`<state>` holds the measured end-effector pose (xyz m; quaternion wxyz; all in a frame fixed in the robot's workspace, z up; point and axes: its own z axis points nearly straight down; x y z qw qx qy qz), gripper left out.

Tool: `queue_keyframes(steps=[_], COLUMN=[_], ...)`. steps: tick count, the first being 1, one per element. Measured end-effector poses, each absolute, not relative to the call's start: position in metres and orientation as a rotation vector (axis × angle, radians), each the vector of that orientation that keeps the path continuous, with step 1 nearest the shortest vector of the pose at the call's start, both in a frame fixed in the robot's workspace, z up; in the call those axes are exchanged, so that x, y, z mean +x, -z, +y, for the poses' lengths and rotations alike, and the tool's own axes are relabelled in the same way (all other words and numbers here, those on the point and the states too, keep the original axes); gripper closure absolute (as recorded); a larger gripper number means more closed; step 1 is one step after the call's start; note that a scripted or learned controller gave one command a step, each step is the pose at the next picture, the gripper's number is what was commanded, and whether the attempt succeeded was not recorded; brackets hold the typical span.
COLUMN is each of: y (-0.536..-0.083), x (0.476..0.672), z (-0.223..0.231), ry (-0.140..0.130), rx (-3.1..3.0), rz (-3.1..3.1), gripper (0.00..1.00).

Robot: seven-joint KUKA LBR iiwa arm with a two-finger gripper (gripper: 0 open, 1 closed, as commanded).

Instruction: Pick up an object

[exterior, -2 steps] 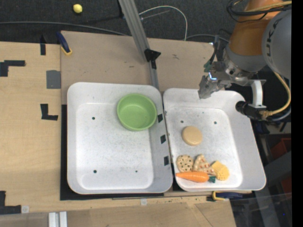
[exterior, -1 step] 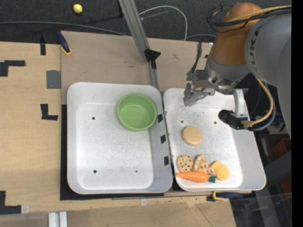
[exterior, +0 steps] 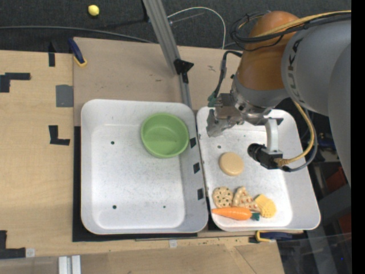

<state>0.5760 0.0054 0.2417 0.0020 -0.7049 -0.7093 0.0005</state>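
A green bowl (exterior: 165, 135) sits by the left bin's (exterior: 100, 153) far right corner; the gripper (exterior: 215, 125) hovers over the right bin's (exterior: 302, 193) far left corner.

Illumination: even, diffuse overhead light; moderate brightness.
Both white bins (exterior: 91, 153) render bright without blown glare. The gripper (exterior: 218, 121) casts a soft shadow directly beneath its fingers; the green bowl (exterior: 165, 135), left of the fingers, shows a faint inner sheen. Focus is slightly soft throughout; the dark floor beyond stays dim.
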Motion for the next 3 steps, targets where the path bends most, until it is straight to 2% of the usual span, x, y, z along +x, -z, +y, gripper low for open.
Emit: queue_keyframes(steps=[2,3], y=[-0.223,-0.224], x=[0.533,0.535], z=[0.1,0.097], ry=[-0.005,-0.003], rx=[-2.21,-2.218], rz=[-2.226,-2.223], gripper=[1.0,0.0])
